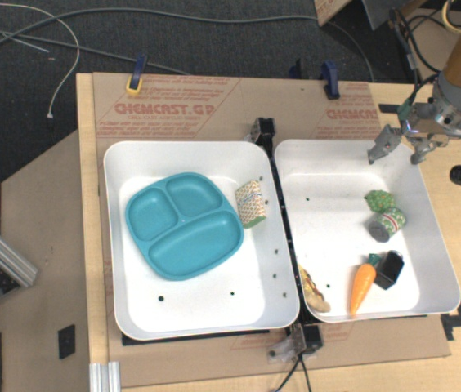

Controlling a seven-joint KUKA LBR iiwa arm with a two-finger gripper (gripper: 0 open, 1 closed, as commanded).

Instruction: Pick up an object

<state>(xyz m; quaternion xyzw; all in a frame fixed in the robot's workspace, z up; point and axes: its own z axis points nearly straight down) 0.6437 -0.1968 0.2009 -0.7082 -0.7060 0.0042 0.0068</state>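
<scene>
My gripper point(400, 149) hangs over the far right corner of the right bin point(328, 166), fingers spread open with nothing between them. Below it in that bin lie a green leafy toy point(379, 199), a grey and green patterned piece point(386, 222), an orange carrot point(362, 286), a small black block point(389, 269) and a tan, banana-like piece point(313, 291) at the near left edge. All of these sit well toward the front of the bin, apart from the gripper.
The left bin point(132, 300) holds a blue divided plate point(185, 224) and a patterned cup-like object point(251, 202) beside it. Blue clamps point(138, 73) point(329, 80) grip the far edge of the cardboard-covered bench. A black divider clip point(261, 129) sits between the bins.
</scene>
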